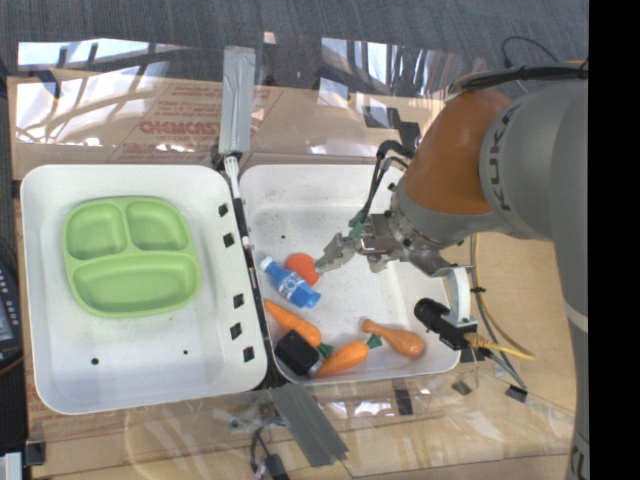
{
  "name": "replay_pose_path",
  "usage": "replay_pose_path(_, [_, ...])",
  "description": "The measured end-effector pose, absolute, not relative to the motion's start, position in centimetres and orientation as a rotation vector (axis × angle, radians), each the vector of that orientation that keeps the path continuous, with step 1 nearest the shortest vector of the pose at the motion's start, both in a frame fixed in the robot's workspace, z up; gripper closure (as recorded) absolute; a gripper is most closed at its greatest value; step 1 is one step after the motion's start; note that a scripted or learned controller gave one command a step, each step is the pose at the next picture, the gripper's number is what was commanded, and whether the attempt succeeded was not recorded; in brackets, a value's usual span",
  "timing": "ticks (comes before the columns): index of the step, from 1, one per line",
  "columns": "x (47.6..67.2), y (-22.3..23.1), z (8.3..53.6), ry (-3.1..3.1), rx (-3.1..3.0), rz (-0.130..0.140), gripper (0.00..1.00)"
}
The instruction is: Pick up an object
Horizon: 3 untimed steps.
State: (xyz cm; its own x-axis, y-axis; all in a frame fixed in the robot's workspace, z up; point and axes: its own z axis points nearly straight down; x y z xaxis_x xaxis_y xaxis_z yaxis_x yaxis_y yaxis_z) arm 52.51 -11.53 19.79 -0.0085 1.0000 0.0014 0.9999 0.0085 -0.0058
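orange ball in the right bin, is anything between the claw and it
Nothing visible blocks it. The claw hangs just right of the orange ball, with only white bin floor showing between them. The blue bottle lies against the ball's lower-left side, away from the claw.

A divided plate (130, 256) lies in the left bin (40, 298).

The two bins (330, 183) looked like matt white plastic, the divided green tray (130, 256) in the left one smooth and faintly glossy, the carrots (343, 358) beside the blue bottle (289, 282) shiny plastic, and the arm's orange band (455, 163) glossy.
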Motion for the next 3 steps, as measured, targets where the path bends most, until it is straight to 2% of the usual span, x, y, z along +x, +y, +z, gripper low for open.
replay_pose_path(1, [55.1, -9.3, 9.4, -2.336, -2.105, -0.004, 0.00])
replay_pose_path(2, [54.8, -9.3, 10.0, -2.334, -2.097, 0.005, 1.00])
replay_pose_path(3, [56.6, -7.3, 24.7, -2.133, -2.306, 0.000, 1.00])
